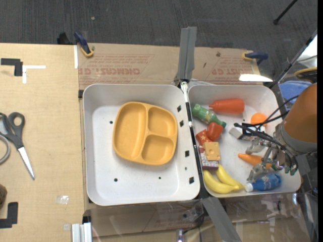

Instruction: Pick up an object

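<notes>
My gripper hangs low over the right side of the right bin. It is open, one finger above and one below a small orange carrot. The carrot lies on the bin floor and is not lifted. Just below the gripper lies a blue bottle with a white cap. A pair of yellow bananas rests at the bin's front left. A yellow and red box, a red pepper, a green bottle, a long orange-red piece and an orange ball fill the rest.
The left bin holds a yellow divided plate. Scissors lie on the wooden bench at far left. A grey divider runs back between the bins. Black cables trail from the wrist over the right bin.
</notes>
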Controlling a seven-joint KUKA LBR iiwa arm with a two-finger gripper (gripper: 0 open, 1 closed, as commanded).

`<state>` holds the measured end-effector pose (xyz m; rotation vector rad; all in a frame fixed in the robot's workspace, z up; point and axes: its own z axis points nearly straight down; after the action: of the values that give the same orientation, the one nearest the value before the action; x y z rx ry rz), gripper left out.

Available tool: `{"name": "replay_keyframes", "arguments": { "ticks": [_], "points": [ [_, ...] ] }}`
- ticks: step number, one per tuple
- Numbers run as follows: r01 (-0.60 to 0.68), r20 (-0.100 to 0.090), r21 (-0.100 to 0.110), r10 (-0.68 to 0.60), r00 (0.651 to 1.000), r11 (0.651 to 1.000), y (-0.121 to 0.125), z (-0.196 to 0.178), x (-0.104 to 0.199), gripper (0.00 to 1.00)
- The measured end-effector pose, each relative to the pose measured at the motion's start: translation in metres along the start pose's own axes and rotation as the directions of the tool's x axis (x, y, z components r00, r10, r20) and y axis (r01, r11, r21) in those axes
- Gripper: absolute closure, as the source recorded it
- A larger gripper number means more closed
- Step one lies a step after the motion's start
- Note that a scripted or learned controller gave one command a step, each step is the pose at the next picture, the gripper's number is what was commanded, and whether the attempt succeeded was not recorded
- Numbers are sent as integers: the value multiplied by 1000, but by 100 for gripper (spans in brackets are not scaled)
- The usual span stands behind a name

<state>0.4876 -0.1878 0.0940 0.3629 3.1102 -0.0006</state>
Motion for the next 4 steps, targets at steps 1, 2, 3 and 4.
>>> {"name": "replay_keyframes", "arguments": {
  "ticks": [1,2,3,4],
  "points": [
    [-81,-8,0,81,997,997,73,3,-32,0],
    [31,-3,1,-31,1000,1000,72,-38,-139,0],
    [-50,26,-5,50,998,999,41,-17,-163,0],
    [-55,4,0,55,998,998,22,-2,-162,0]
  ]
}}
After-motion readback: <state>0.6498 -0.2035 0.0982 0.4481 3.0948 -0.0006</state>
